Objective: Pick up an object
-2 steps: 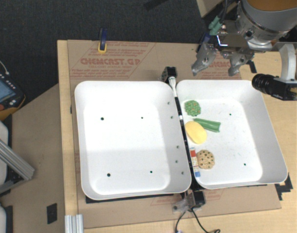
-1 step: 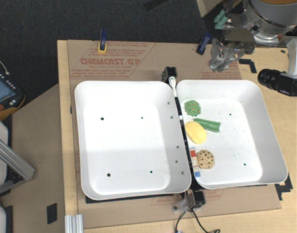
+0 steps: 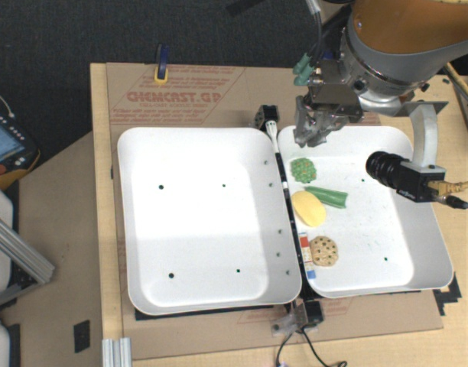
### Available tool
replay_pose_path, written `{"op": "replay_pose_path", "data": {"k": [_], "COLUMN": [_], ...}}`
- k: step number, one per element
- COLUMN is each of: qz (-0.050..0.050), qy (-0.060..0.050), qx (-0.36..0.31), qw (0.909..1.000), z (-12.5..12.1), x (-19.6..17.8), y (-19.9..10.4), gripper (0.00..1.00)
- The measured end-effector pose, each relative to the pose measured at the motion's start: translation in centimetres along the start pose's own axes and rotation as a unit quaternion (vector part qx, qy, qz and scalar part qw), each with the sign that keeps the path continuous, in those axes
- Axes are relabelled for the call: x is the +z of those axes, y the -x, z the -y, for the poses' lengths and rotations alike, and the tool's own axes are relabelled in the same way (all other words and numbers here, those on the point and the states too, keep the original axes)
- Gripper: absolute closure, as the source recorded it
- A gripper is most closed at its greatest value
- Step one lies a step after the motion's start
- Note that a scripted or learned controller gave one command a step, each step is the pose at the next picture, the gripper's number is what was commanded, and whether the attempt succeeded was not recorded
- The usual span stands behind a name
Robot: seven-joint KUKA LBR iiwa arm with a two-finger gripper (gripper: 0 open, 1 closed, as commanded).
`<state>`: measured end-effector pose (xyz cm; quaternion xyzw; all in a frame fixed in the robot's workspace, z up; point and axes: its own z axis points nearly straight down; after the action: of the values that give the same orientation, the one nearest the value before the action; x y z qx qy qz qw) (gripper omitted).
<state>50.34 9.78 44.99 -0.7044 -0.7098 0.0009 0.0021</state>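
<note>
Nearest us in the right bin [image 3: 417, 270] we see a cookie [image 3: 323, 250], then a yellow lemon-like piece [image 3: 309, 209] touching a green pod [image 3: 331, 197], then a green broccoli piece [image 3: 303, 169]. Beyond that hangs the gripper [image 3: 310, 136], above the bin's far left corner; we cannot tell how its tool stands.
</note>
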Motion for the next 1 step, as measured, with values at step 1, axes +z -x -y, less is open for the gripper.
{"op": "replay_pose_path", "data": {"k": [1], "qz": [-0.001], "qy": [0.005], "qx": [0.0], "qw": [1.0], "z": [2.51], "x": [-4.61], "y": [-6.56], "gripper": [1.0]}}
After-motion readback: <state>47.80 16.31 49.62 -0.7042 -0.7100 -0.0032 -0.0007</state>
